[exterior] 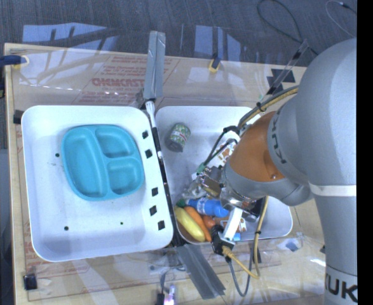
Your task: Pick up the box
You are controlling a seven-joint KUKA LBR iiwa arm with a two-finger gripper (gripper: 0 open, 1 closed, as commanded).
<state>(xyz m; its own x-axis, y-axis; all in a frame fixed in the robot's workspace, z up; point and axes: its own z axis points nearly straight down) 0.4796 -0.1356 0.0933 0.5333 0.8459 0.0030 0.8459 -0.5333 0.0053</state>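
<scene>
Reaching in from the right, the grey arm (313,138) is lowering its gripper (206,184) into the right bin (199,116), over a crowded heap holding a banana (191,224) and a blue bottle (213,207). Whether the gripper is open or closed cannot be told. The box cannot be made out, probably lying beneath the wrist. Crowding is risking a wrong grab or slip; a can (178,136) is sitting apart, and a blue tray (103,161) is resting in the left bin (40,189).

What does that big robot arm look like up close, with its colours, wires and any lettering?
The arm is thick, rounded and light grey, with a glossy orange band above the wrist. Thin black and yellow cables run along it toward the pincer, a cluttered metal assembly with more wires looping below. Large dark letters mark the grey casing at the lower right.
</scene>
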